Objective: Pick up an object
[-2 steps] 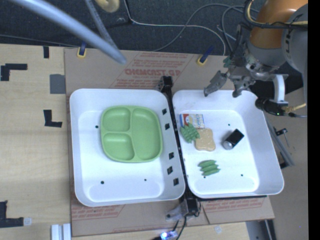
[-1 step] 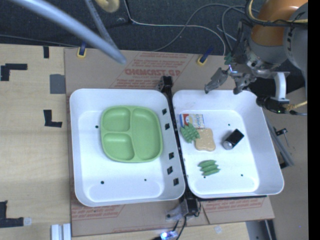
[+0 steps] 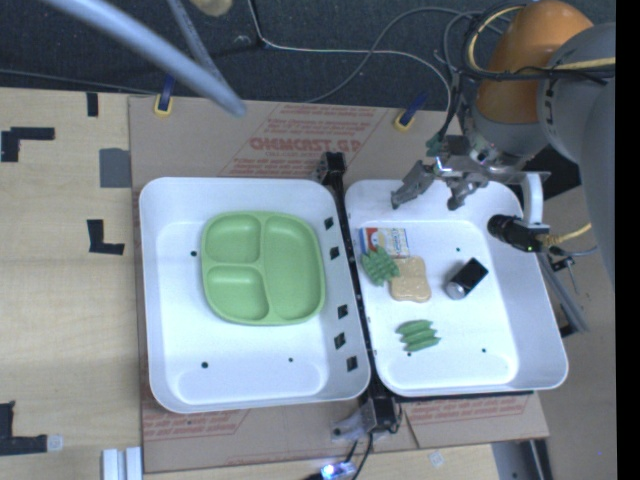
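Camera view is showing the gripper (image 3: 432,194) hanging over the far rim of the right bin (image 3: 520,363), with its two fingers spread apart and nothing between them. The grey arm (image 3: 590,78), with its orange band (image 3: 528,48), is reaching in from the right.

Candidate objects are lying in the right bin, nearer the camera than the gripper: a small white packet with red and blue print (image 3: 385,241), a leafy green piece (image 3: 379,266) touching a tan cracker-like slab (image 3: 410,279), a green pea pod (image 3: 417,334) lying apart toward the near wall, and a small black and silver cylinder (image 3: 465,276) to the right. The left bin (image 3: 165,298) is holding a green divided plate (image 3: 264,267).

Judging from this, the task is sitting at the approach stage, with no object chosen or touched yet. The next move seems to call for bringing the open fingers over one item and lowering them astride it. The cylinder and the pea pod look like the easier targets, since each is lying clear of its neighbours, while the packet, leaf and slab are crowding together.
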`<state>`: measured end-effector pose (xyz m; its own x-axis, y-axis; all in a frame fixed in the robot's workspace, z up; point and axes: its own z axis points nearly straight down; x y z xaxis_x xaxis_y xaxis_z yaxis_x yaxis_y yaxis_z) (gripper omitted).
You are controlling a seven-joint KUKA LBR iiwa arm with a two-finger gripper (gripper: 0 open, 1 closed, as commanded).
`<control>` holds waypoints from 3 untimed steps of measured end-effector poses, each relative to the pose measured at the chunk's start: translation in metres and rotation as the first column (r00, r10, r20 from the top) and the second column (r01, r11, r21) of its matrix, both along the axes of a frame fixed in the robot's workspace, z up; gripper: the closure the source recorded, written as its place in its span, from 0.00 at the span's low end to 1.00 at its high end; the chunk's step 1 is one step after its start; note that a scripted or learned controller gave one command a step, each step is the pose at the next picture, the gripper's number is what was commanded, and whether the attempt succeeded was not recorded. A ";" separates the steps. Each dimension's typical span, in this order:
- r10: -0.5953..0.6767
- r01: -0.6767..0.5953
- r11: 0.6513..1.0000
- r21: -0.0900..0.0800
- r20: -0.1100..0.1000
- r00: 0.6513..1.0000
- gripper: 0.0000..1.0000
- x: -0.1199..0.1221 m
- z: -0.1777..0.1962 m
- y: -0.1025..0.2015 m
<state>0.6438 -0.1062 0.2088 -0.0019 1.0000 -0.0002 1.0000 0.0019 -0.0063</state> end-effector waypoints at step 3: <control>0.001 -0.001 1.000 -0.003 0.023 1.000 1.00 0.010 -0.105 -0.005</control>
